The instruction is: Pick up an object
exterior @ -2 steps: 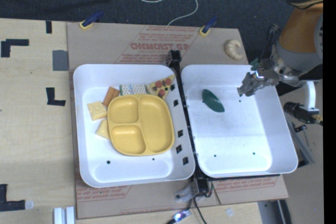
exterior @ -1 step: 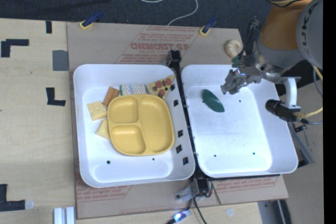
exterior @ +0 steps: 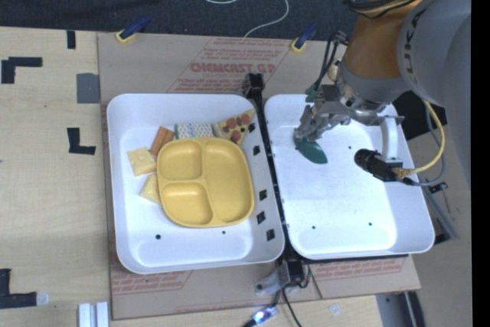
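Looks like the grasp step. Nearest, at 9 o'clock, the left shallow white bin holds a yellow divided plastic plate and small food-like pieces. Further back, around 2 o'clock, the two-finger gripper sits right over a small dark-green flat object in the right white bin, seemingly touching it. Can't tell if the claw's apart or clamped. Next it needs a firm pinch, then a straight lift.

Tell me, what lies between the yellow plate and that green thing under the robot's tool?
In the camera view, the two bins' adjoining white walls lie between the yellow plate and the green thing.
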### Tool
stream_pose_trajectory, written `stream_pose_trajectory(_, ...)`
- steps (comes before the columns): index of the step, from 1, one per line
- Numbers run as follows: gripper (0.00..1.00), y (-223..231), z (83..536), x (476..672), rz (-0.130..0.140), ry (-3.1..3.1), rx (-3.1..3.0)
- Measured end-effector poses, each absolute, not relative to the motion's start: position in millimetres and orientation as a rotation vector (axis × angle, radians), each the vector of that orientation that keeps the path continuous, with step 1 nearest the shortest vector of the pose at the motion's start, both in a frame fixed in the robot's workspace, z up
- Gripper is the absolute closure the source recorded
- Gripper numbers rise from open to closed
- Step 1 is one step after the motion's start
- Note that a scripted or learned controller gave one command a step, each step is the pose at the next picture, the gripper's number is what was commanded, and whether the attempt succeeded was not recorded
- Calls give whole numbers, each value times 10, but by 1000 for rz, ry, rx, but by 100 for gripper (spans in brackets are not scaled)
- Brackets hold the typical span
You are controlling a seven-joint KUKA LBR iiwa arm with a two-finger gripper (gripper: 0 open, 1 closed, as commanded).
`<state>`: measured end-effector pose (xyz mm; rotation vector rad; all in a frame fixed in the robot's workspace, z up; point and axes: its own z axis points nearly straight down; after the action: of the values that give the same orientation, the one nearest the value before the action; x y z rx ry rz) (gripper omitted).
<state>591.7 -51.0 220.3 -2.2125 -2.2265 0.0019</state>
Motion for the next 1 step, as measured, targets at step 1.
stream_pose_trajectory(1, 100, 70, 2119, 5923, 2, -2227, -2212)
